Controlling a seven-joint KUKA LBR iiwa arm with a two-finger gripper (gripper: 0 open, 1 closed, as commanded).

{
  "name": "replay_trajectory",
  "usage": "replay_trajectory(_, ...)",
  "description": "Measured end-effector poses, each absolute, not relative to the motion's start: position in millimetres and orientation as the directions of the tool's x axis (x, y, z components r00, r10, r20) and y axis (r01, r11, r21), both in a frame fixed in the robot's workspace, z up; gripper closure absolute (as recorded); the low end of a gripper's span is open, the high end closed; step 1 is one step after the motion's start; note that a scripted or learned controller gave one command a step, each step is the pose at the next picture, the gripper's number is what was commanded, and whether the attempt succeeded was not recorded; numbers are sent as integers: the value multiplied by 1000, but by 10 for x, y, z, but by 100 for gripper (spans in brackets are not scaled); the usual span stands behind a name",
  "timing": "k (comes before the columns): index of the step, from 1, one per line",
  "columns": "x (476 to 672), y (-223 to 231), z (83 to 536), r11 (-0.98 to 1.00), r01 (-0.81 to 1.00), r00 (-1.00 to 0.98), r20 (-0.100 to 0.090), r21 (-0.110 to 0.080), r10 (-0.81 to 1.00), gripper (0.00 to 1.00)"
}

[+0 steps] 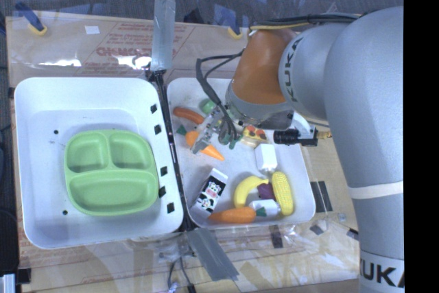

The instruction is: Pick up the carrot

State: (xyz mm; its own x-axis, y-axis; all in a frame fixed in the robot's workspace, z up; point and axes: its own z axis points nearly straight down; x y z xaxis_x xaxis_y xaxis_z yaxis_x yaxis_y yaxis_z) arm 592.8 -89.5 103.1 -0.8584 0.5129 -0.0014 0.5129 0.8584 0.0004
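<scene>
The carrot (233,215) lies at the lower middle of the frame, against the near wall of the right bin (302,168), just beside the yellow banana (245,189) and ribbed corn cob (282,192); a toy, probably light, stiff, smooth plastic, so slippery; best pinched across its thicker middle. The hand (214,128) hangs mid-frame over other orange pieces; its opening I cannot tell. The green tray (110,171) looks glossy and compartmented.

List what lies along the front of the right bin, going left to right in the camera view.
Milk carton → carrot → banana → corn cob.
</scene>
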Motion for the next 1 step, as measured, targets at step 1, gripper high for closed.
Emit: replay_trajectory(1,5105,-352,1959,769,639,-769,-4,5,639,100)
